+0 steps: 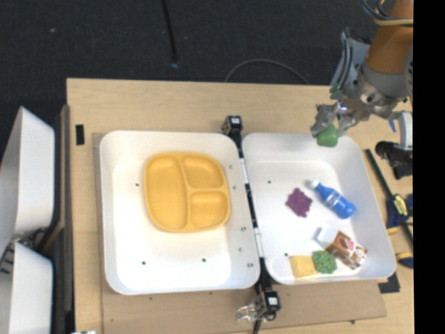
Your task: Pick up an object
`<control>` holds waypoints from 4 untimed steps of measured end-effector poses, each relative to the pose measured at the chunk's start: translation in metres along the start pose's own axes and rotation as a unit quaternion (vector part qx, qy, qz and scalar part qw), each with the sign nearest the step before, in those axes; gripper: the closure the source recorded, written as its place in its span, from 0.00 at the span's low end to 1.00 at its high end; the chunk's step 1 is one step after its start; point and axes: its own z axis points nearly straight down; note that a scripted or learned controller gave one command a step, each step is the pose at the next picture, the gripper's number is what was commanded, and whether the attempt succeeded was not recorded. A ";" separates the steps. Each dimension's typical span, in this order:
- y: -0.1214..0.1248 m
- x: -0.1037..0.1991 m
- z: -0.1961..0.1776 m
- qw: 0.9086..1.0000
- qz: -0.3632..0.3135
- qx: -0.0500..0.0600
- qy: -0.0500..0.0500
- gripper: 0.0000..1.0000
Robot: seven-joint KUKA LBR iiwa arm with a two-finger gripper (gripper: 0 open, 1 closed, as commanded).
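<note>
Now, line by line:

Arm: the grey arm with an orange band [389, 44] comes in at the upper right of the frame, wrist angled down and to the left.

Gripper: the two-finger gripper [332, 125] sits over the top edge of the right bin, closed around a small green rounded object [327, 137] that shows between and just below its fingers.

Right bin: the shallow white right-hand bin [278, 165] holds a purple bumpy lump [299, 202] near its middle, a blue bottle with a white cap [334, 199] lying tilted just to the right of it, and, along the lower edge, a yellow flat block [302, 266], a green knobbly piece [324, 261] touching it, and a brown and red packet [347, 249] beside that.

Left bin: the shallow white left-hand bin [125, 256] carries a yellow three-compartment plastic tray [186, 191] lying flat at its centre.

Tabletop: the pale wooden tabletop [153, 103] bears both bins side by side, touching along the middle.
</note>
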 end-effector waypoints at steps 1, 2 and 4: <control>0.001 -0.002 -0.055 1.000 -0.001 0.000 0.000 1.00; -0.005 0.052 -0.044 1.000 -0.001 0.004 0.000 1.00; -0.036 0.146 -0.034 1.000 -0.001 0.005 0.001 1.00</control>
